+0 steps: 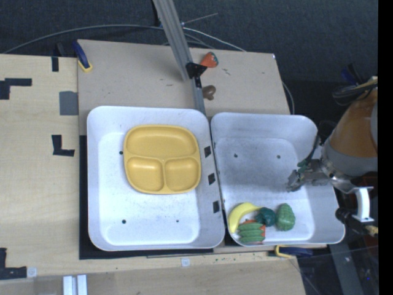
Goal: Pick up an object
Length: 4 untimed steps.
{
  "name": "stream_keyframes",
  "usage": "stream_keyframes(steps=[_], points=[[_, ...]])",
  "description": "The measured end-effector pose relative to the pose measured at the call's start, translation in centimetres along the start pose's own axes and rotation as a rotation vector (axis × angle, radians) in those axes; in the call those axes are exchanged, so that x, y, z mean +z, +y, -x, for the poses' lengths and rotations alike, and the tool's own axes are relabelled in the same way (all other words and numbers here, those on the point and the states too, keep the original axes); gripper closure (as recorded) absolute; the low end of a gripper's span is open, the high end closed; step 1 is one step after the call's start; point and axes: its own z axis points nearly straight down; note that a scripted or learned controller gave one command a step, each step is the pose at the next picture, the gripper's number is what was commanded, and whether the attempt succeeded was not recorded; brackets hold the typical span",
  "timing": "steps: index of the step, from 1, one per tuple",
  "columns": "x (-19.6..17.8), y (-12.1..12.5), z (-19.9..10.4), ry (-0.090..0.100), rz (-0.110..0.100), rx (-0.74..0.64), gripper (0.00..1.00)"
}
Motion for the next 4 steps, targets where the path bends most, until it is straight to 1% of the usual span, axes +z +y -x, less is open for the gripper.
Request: stream_keyframes(steps=[1,2,3,4], points=[[-5.3,-0.9,0.1,-0.003,0.006,0.001,1.00],[-9.7,-0.9,-0.5,-0.002,0.006,0.000,1.00],[-14.7,-0.8,-0.6,-0.003,0.008,0.000,1.00],[-14.7,-1.2,-5.2,0.000,0.003,-0.003,1.00]])
